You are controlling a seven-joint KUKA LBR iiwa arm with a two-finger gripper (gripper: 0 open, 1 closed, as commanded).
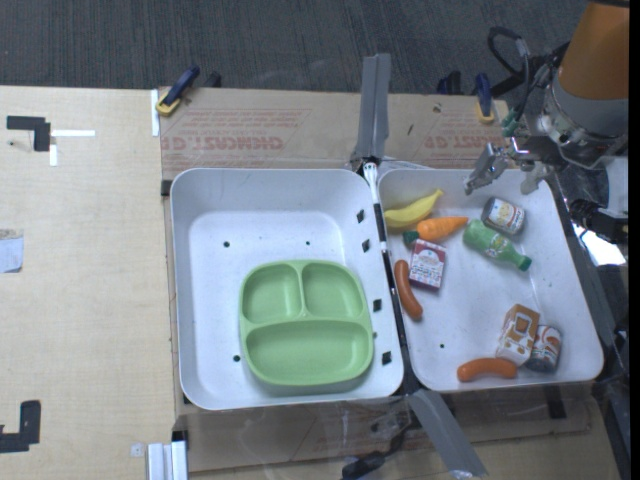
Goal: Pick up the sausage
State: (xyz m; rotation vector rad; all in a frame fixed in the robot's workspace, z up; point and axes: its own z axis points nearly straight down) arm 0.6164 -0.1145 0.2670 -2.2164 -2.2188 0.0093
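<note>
So far nothing is done: our claw (508,165) hovers spread and empty at the right bin's (575,268) twelve o'clock rim, while the sausage (408,289) lies at nine o'clock beside the red carton (428,265). We must reach, descend, grip.

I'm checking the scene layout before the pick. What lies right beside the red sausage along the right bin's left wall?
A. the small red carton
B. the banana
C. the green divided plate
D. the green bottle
A: the small red carton sits just right of the sausage.
</note>
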